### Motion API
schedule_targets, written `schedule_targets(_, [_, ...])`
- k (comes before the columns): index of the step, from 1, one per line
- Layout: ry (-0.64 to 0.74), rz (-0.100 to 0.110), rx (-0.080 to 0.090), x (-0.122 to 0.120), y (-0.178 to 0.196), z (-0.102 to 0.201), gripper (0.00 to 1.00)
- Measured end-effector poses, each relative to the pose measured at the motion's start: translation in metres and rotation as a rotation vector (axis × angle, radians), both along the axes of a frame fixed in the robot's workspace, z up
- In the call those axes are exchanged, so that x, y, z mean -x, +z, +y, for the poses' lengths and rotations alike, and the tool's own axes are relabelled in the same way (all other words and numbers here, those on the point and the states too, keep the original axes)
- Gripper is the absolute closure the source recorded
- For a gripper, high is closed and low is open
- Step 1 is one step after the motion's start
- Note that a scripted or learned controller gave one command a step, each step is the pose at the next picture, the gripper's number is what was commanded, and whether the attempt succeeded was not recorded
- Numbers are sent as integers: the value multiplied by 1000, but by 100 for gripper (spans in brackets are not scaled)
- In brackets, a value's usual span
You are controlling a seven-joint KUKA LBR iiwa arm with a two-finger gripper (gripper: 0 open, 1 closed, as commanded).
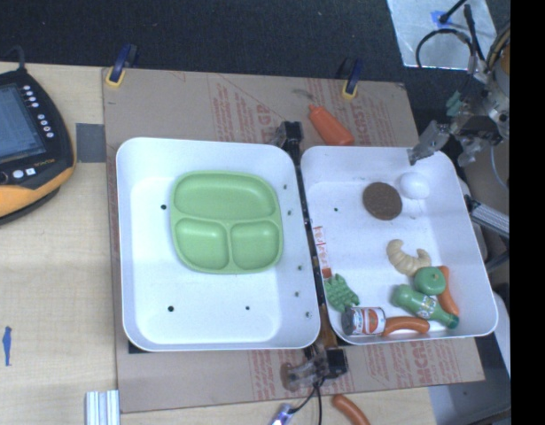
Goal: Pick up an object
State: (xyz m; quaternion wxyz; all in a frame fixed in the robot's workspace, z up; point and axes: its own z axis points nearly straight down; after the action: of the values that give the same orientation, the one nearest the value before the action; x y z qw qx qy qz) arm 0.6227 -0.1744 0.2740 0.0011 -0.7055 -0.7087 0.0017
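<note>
My gripper (447, 147) hangs over the far right corner of the right bin (485, 264), open, with nothing between its fingers (423, 145). Just below it in the bin lie a white ball (416, 185) and a brown round disc (381, 200). Nearer the front sit a beige curved piece (407, 257), a green vegetable (429, 280), an orange carrot (448, 297), a green bottle (417, 302), a small can (368, 320), a sausage (405, 327) and a green toy (339, 290).
The left bin (139, 308) holds a green divided plate (227, 220). An orange toy (330, 125) lies on the cardboard behind the bins, and another (350, 407) in front. A teach pendant (24, 149) rests at the far left.
</note>
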Motion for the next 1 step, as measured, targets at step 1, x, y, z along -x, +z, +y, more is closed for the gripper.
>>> schedule_targets(1, [3,3,0,-33,-107,6,0])
